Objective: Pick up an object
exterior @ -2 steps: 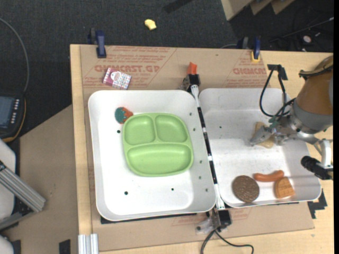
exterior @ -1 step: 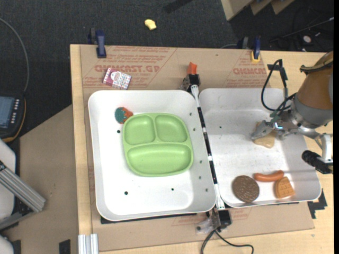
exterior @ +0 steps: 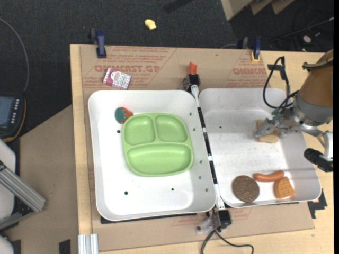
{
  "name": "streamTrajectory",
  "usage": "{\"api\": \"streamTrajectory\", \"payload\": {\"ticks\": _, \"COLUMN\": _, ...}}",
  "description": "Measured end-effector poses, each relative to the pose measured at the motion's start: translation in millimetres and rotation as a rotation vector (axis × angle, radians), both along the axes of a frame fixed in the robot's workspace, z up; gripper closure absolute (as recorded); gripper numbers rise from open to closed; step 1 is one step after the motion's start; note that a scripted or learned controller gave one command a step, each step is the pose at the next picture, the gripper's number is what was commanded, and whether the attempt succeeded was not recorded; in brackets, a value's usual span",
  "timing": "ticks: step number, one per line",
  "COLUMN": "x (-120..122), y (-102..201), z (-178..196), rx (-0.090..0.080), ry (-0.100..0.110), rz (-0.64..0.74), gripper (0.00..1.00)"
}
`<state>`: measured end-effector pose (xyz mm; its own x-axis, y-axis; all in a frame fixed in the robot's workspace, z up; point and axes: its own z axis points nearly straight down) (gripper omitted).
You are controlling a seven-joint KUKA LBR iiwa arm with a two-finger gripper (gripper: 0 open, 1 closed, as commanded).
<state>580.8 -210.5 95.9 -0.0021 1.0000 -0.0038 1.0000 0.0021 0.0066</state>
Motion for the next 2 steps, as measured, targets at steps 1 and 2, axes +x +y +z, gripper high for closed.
{"api": "streamTrajectory", "payload": {"ticks": 1, "x": 43.5, "y": 59.1, "z": -11.2, "rx": 0.004, "ry": 0.004, "rz": 0.004, "gripper": 1.00}}
{"api": "streamTrajectory", "payload": {"ticks": 2, "x": 26.1, "y": 161.6, "z": 96.2, "rx": 0.007, "ry": -0.006, "rz": 0.009, "gripper": 1.00}}
